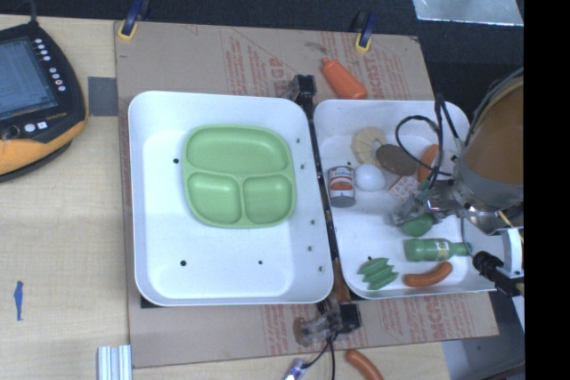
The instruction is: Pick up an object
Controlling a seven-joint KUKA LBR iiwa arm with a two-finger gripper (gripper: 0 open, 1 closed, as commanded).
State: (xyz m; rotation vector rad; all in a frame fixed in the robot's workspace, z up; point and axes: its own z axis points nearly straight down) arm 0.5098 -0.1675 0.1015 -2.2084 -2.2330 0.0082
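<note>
Counting from above: two white bins side by side on the counter (62, 227), over a brown cardboard sheet (258, 58) held by two clips at its far edge. Left bin (151, 191) holds one thing, a green divided plate (239, 175) with three compartments, lying flat near the middle. Right bin (352, 245) holds the loose items: one small can (341, 186) upright by the dividing wall, one white ball (369, 178) just beside it, one tan scalloped piece (366, 142), one dark brown oval (394, 159), one green bottle (434, 249) on its side, one sausage (426, 277) along the near wall, one green pea pod (377, 272) next to it. One orange carrot (343, 79) lies outside, behind the right bin. One handheld controller (31, 98) sits at far left. Arm enters from the right; claw (415, 211) is low in the right bin above a small green piece (415, 227), fingers too cluttered to read, cannot tell whether clenched or released.
</note>
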